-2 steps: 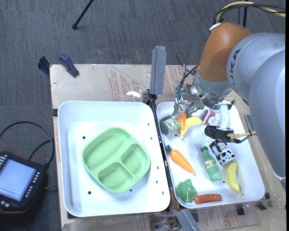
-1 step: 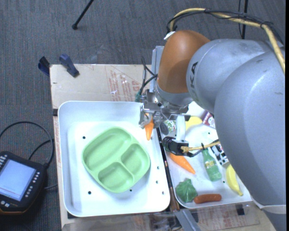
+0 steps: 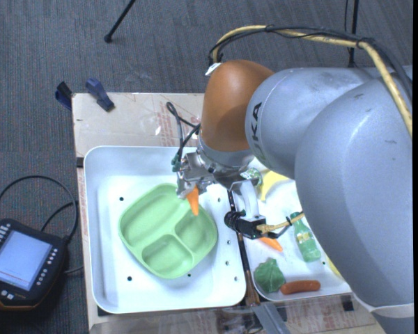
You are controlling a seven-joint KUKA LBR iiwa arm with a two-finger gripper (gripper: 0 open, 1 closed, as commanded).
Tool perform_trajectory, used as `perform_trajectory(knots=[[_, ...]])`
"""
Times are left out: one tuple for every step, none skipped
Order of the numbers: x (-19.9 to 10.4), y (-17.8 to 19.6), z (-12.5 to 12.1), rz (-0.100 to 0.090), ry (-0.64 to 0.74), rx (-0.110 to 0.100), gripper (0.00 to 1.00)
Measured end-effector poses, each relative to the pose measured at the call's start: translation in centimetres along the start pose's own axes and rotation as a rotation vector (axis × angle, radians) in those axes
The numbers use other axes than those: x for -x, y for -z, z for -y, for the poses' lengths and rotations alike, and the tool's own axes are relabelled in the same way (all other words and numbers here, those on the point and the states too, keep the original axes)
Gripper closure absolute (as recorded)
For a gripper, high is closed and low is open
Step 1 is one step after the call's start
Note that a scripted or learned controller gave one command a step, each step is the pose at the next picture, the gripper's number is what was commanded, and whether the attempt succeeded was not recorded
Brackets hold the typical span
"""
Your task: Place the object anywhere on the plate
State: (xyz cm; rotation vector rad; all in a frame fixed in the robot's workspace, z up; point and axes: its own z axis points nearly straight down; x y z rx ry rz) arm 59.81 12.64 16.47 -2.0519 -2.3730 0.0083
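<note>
Your claw (image 3: 192, 186) hangs over the upper right part of the green plate (image 3: 153, 239), in the left bin (image 3: 101, 186). A small orange carrot (image 3: 194, 202) pokes down from between its fingers, tip just above or touching the plate; the claw looks clamped on its top end, though the wrist hides most of the grip, so treat that as likely, not certain.

The carrot reads as a light, stiff toy piece, probably smooth plastic, so it may slip or roll. It tapers, so hold it across the thick end and not the tip.

To the claw's right, the other bin (image 3: 292, 186) holds another carrot (image 3: 270, 243), a green leafy piece (image 3: 269, 274), a sausage (image 3: 299, 287) and a green bottle (image 3: 307, 244). Leave those.
</note>
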Motion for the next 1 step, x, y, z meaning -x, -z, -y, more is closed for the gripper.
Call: perform_trajectory(knots=[[0.02, 0.02, -0.01, 0.0, -0.001, 0.001, 0.0]])
